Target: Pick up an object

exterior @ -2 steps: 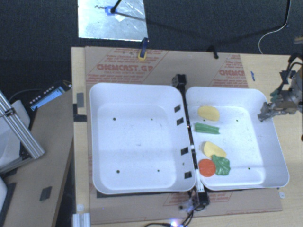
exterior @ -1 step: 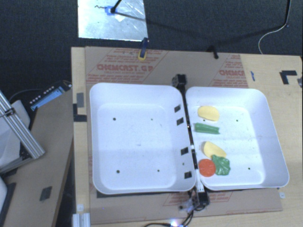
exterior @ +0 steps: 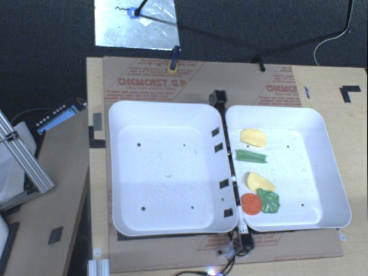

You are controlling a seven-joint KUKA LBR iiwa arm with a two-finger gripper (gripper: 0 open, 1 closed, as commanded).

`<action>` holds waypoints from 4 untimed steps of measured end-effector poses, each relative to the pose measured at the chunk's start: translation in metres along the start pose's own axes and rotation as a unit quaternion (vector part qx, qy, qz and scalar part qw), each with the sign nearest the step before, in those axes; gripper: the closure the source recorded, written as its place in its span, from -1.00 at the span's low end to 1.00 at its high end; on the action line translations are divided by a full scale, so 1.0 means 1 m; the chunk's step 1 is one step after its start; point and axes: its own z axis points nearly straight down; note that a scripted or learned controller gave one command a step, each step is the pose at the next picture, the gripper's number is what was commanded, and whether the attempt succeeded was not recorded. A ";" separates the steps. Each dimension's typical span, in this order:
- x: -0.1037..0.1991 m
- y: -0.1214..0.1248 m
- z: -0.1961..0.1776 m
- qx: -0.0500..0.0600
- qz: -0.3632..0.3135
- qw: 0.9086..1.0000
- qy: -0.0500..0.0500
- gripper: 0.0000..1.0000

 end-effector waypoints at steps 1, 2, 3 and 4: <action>0.012 -0.069 -0.016 0.005 0.003 1.000 0.002 1.00; 0.080 -0.109 0.122 0.014 -0.001 1.000 0.005 1.00; 0.096 -0.088 0.009 0.000 0.000 1.000 0.002 1.00; 0.100 -0.105 -0.016 0.004 0.001 1.000 0.002 1.00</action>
